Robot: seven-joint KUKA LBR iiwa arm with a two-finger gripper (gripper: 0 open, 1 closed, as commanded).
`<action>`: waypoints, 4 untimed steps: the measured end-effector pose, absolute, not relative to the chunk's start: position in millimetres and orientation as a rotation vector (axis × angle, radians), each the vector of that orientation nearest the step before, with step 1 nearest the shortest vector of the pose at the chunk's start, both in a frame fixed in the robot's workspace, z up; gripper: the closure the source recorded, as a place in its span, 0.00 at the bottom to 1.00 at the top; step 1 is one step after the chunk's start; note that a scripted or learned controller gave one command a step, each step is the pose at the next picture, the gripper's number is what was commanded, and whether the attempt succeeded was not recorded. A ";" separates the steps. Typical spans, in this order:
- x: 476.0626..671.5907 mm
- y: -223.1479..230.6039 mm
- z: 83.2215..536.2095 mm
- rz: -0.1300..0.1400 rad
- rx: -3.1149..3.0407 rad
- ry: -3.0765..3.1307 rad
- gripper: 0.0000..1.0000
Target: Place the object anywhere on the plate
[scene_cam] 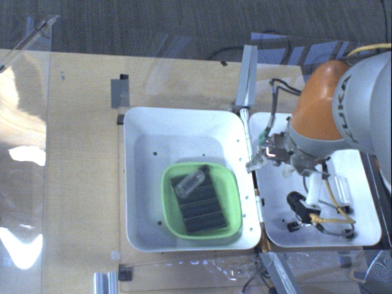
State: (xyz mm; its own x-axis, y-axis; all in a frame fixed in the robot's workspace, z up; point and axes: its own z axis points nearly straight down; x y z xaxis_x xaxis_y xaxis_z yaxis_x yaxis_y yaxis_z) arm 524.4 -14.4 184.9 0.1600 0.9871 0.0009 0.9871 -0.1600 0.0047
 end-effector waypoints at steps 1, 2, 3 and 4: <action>501.6 -84.1 231.1 0.008 2.252 2.180 0.00; 489.4 -179.9 280.0 0.007 2.139 2.287 0.00; 492.2 -178.9 291.5 0.012 2.124 2.291 1.00; 492.2 -178.8 291.5 0.011 2.124 2.291 0.00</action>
State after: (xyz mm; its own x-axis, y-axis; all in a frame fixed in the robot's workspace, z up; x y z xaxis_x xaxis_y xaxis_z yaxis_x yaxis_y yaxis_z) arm 492.2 -178.8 291.5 -0.0753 0.9971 -0.0077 0.9970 0.0755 0.0170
